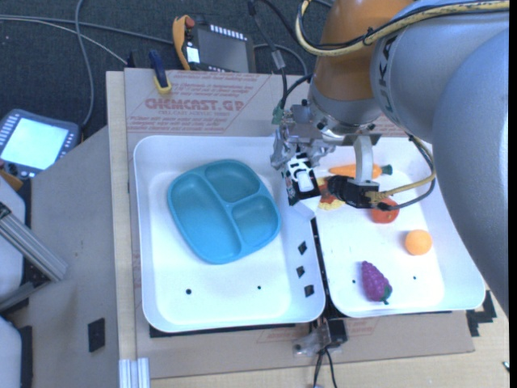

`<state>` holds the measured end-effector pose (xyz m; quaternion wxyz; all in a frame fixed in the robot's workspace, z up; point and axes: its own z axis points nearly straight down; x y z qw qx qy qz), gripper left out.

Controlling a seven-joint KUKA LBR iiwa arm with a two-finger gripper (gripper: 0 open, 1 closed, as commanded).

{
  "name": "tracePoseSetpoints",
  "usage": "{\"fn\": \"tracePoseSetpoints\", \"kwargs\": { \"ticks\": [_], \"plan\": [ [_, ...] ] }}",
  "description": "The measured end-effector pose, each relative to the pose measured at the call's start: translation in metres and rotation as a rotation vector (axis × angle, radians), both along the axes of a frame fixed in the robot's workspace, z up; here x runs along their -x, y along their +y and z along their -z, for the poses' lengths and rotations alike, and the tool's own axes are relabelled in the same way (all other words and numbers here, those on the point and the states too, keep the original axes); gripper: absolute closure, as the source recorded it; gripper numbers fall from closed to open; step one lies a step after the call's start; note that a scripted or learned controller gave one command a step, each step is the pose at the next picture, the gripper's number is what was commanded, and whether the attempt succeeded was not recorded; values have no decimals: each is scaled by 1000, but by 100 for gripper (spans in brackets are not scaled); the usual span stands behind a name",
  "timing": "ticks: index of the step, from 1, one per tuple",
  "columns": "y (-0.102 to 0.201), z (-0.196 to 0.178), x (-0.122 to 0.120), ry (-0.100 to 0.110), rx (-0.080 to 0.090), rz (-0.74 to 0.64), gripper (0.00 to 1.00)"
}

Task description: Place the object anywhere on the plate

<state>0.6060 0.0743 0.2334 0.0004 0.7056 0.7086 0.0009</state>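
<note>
Here I see the gripper [300,180] just right of the blue plate [224,209]; I cannot tell how it stands. Candidates lie further right: carrot [353,170], tomato [385,212], orange [418,242], grapes [374,281]. They look light, stiff, slippery; I'd pinch mid-body.

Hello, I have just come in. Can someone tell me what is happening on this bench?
A grey KUKA arm with an orange band reaches in from the right, and its gripper hangs near the inner edge of the right white bin. That bin holds toy foods: an orange carrot, a red tomato, a small orange ball and a purple grape bunch. The blue plastic plate with three compartments lies in the left white bin with nothing on it yet.
</note>
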Motion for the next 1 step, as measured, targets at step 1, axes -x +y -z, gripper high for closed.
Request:
{"fn": "tracePoseSetpoints", "kwargs": {
  "ticks": [1],
  "plan": [
    [39, -5, -32, -1, -1, -1, 100]
  ]
}}
